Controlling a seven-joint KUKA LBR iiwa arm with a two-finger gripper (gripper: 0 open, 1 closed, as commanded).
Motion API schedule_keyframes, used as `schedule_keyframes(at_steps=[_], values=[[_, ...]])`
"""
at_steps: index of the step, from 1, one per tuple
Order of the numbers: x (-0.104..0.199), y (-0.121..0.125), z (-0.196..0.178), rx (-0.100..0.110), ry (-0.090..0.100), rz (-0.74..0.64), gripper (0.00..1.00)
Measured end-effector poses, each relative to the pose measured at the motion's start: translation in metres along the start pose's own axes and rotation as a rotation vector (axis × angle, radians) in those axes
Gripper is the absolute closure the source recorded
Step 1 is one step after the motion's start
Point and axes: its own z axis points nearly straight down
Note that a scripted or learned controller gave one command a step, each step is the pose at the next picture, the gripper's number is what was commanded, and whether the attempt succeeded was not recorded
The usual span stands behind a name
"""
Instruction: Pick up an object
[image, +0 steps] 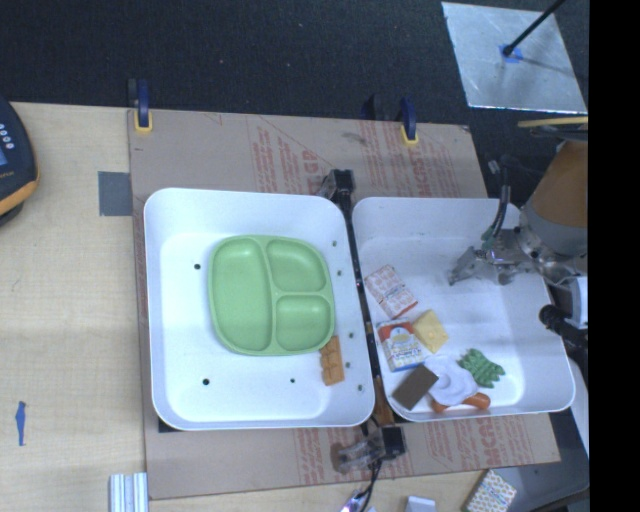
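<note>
My gripper (482, 276) hangs over the upper right part of the right bin (530, 400), its fingers spread open with nothing between them. Below and to its left lie a pink-and-white packet (390, 290), a red-and-white carton (402, 346) and a yellow block (432, 330). Near the bin's front edge are a green leafy toy (483, 367), a brown block (415, 387) and a white piece with an orange stick (462, 396). The gripper touches none of them.
The left bin (175, 300) holds a green divided plate (270, 295) and a small orange-brown piece (331, 361) near its front right corner. The grey arm with its orange band (560, 195) comes in from the right. Clamps sit at the cardboard's far edge.
</note>
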Motion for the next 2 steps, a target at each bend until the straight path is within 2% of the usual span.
schedule_keyframes(at_steps=[1,2], values=[[0.001,-0.116,-0.074,0.015,0.006,0.009,0.0],[0.099,-0.031,0.002,0.007,0.005,-0.009,0.0]])
